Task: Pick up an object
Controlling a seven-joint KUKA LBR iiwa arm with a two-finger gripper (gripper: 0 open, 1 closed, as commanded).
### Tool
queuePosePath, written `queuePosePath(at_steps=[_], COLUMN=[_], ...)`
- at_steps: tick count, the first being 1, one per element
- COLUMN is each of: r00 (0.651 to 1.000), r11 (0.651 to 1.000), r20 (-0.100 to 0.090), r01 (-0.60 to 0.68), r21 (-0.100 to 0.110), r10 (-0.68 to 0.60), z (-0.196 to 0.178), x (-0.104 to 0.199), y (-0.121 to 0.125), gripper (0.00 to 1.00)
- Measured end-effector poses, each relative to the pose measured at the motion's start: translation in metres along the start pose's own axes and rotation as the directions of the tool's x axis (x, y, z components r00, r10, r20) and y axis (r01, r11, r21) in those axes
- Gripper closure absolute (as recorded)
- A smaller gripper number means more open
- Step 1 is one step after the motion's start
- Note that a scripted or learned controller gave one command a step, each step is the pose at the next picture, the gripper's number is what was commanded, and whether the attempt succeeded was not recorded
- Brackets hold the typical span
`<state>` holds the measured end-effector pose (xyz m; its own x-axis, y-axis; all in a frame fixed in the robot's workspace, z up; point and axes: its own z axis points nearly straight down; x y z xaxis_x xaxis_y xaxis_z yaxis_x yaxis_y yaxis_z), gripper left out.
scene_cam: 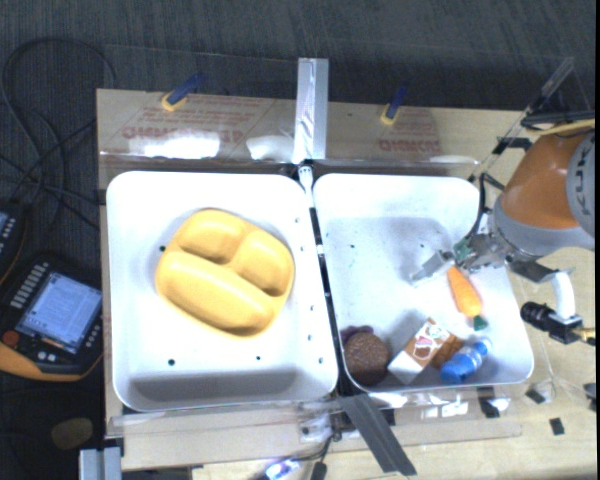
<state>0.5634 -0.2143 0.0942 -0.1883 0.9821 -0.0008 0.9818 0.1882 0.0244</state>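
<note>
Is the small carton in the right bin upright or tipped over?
Tipped: the carton lies on its side, its printed face up, between the brown ball and the blue bottle.

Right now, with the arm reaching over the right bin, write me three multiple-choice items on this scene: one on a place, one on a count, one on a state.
1. Where does the big yellow bun-shaped foam toy lie?
A. left white bin
B. right white bin
C. on the bench outside the bins

2. How many things lie in the right white bin?
A. two
B. four
C. six

3. How does the orange plastic carrot rest?
A. lifted clear above the bin
B. lying on the bin floor
C. standing upright on its tip

Answers:
1 A: the toy fills the middle of the left bin.
2 B: carrot, brown round ball, small printed carton, blue bottle.
3 B: it lies flat, just below the gripper.
</note>
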Motion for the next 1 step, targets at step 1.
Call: queuePosePath(at_steps=[1], r00=[1.000], r11=[1.000], r20=[0.005], r01=[-0.002], r21=[0.005], r10=[0.002], z=[-0.0068], x=[-0.0030], y=[-0.0023], gripper=[1.00])
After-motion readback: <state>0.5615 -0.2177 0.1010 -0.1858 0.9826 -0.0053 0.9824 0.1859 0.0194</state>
